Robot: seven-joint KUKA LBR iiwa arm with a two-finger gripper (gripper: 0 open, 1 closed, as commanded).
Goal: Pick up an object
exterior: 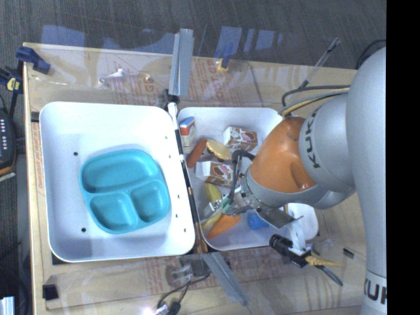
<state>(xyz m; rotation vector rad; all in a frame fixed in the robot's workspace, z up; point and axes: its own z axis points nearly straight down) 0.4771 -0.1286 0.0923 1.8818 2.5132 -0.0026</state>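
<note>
While the arm (315,156) reached down into the right bin (272,117), the scene stood as follows.

Item 1, left bin (59,120): held one teal divided tray (125,189), three compartments, lying flat near the middle.

Item 2, right bin: crowded with small toy foods. Noted: a small carton (188,134) against the dividing wall; a brown sausage (196,152) just beside it; a sandwich-like piece (219,151); two printed packets (241,137) (222,172); a yellow piece (213,193); an orange carrot-like piece (225,225) at the near wall; a blue piece (257,221) partly hidden beneath the wrist.

Item 3, gripper (231,201): low over the lower middle of the right bin, between the yellow piece and the orange piece. Whether it was open or closed could not be told; nothing could be seen gripped in it.

Item 4, task object: none chosen with certainty. The likeliest candidates were the yellow and orange pieces nearest the gripper, both resting in the bin.

Handling note, as a judgement: the pile was tight, so the descent should centre on a single piece, straddling its narrow width and keeping clear of the near wall. A lift should begin only once that piece is squarely seated, as neighbours could be nudged or dragged along.
</note>
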